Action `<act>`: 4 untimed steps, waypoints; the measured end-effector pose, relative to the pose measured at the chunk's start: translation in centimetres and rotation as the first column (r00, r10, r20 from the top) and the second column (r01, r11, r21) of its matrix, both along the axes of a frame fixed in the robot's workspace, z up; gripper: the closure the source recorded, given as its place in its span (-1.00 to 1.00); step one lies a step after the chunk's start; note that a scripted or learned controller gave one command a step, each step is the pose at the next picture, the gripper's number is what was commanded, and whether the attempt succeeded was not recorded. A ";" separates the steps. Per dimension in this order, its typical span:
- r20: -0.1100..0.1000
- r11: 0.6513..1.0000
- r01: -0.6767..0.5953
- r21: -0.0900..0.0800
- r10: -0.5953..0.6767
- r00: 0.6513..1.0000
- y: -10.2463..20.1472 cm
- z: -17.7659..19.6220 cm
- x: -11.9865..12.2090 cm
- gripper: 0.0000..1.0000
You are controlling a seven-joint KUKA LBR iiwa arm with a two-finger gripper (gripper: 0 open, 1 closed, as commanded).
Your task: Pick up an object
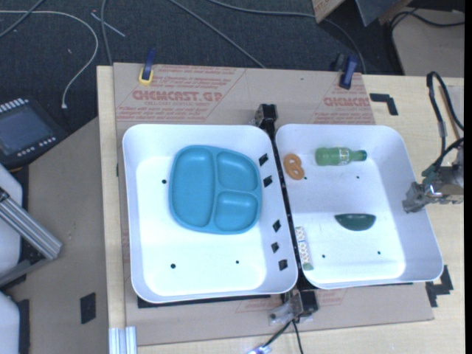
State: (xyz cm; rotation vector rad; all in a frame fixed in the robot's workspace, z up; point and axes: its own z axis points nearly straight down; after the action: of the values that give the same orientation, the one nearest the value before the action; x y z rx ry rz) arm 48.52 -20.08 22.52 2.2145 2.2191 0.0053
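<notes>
**Inspector:** On the bench, two shallow white bins sit side by side. Left bin [147, 220] holds one blue divided plate [216, 189], lying flat in its upper middle.

**Clerk:** And the right bin [398, 264]?

**Inspector:** Four items. A green bottle [340, 155] lies on its side near the far wall. A small orange pretzel-shaped piece [293, 166] rests just left of it, close to the divider between the bins. A dark green bowl-like piece [355, 221] sits near the middle, well apart from the bottle. A narrow printed packet [302, 245] lies against the bin's left wall, toward the near corner.

**Clerk:** Gripper position?

**Inspector:** The gripper [414, 202] is at the right bin's right rim, apart from every item. Nothing shows between its fingers. Whether they are spread or pressed together, I cannot tell; the part is too small and cluttered.
</notes>
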 end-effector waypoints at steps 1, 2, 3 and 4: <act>0.001 1.000 0.000 -0.001 0.000 1.000 0.0 5.4 0.2 1.00; -0.009 1.000 -0.003 0.005 0.003 1.000 5.2 3.6 1.7 1.00; -0.005 1.000 -0.004 0.003 0.004 1.000 10.3 3.8 3.6 1.00; -0.010 1.000 -0.004 0.006 0.004 1.000 15.5 1.9 5.2 1.00</act>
State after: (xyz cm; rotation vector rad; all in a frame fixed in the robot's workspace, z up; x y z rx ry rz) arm 53.70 -4.60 24.39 2.2181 2.2314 0.0000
